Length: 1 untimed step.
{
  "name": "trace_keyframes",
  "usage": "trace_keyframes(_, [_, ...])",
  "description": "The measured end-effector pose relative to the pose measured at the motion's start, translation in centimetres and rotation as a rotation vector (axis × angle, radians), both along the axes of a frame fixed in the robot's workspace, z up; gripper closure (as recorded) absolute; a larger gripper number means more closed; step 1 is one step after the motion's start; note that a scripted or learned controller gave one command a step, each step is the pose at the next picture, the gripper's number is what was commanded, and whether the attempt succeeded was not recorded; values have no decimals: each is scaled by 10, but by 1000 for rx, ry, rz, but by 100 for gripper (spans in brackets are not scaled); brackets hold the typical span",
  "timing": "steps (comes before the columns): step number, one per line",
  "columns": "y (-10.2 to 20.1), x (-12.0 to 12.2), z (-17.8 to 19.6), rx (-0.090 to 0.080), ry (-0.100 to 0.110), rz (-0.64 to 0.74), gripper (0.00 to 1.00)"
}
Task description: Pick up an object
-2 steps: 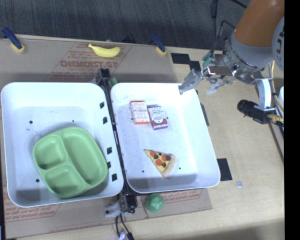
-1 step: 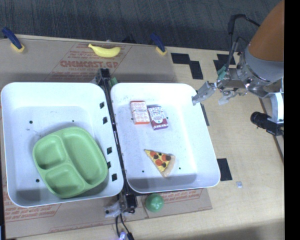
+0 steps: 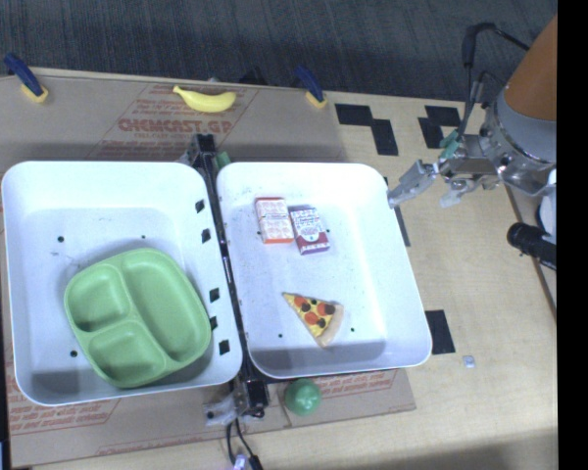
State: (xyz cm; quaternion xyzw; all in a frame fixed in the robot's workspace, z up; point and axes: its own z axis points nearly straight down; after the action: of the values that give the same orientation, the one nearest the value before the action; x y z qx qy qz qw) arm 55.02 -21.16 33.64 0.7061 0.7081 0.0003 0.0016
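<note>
On the bench (image 3: pixel 490 360): 2 white bins, the left bin (image 3: pixel 20 262) and the right bin (image 3: pixel 397 292) nearer the fingers. 1 green divided tray (image 3: pixel 135 314), 2 small cartons, one red-and-white (image 3: pixel 271 219) and one dark (image 3: pixel 309 229), 1 toy pizza slice (image 3: pixel 316 315), 1 yellow banana (image 3: pixel 205 97), 1 green ball (image 3: pixel 301 397), 2 blue clamps (image 3: pixel 25 76) (image 3: pixel 310 83).

We see a matt green plastic tray (image 3: pixel 135 313), smooth white plastic bins (image 3: pixel 402 292), and printed cardboard (image 3: pixel 176 130) beneath.
</note>
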Motion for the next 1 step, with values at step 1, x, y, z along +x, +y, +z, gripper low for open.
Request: trace_keyframes(1, [6,-9,-245,2,6,4,0])
